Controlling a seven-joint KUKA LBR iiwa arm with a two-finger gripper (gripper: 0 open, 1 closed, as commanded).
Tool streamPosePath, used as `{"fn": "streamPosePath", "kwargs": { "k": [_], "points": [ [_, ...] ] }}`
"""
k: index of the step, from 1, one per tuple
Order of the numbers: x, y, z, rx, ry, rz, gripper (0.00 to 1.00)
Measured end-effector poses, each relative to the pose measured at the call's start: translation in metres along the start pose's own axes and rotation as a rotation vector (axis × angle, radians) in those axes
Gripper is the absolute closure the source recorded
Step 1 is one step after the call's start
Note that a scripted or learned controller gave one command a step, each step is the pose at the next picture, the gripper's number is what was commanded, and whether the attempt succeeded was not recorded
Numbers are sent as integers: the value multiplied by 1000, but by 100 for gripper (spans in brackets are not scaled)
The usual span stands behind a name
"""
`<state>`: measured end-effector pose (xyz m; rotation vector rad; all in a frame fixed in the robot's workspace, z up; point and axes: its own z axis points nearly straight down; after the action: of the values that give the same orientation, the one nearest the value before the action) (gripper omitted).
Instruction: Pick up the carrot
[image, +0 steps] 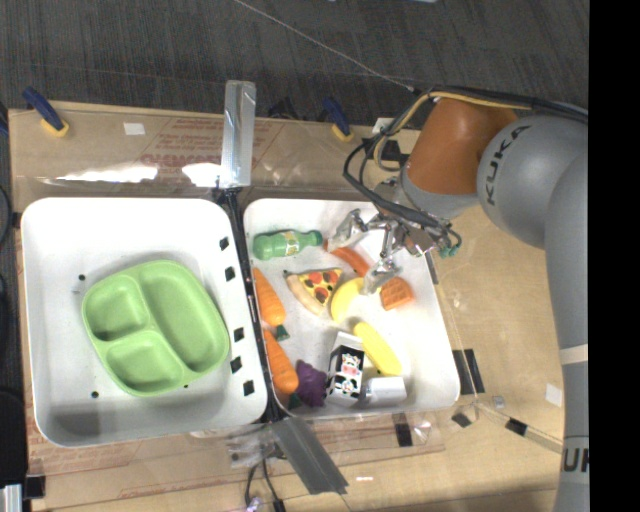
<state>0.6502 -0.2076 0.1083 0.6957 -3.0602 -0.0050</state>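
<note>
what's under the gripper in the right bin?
Below the gripper lie a reddish sausage-like piece, a yellow banana-like piece and an orange chunk. Its metal parts cover some of them. Two carrots lie along the left wall.

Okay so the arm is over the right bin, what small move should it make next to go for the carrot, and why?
Probably shift the gripper toward the divider side of the right bin, then lower. It hovers over the pizza slice and banana pieces near the bin's far right, while the two carrots lie along the bin's left wall. The upper carrot looks nearer, with the green bottle just above it.
</note>
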Motion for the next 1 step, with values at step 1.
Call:
{"fn": "streamPosePath", "kwargs": {
  "k": [1],
  "points": [
    [35,14,16,2,-3,323,0]
  ]
}}
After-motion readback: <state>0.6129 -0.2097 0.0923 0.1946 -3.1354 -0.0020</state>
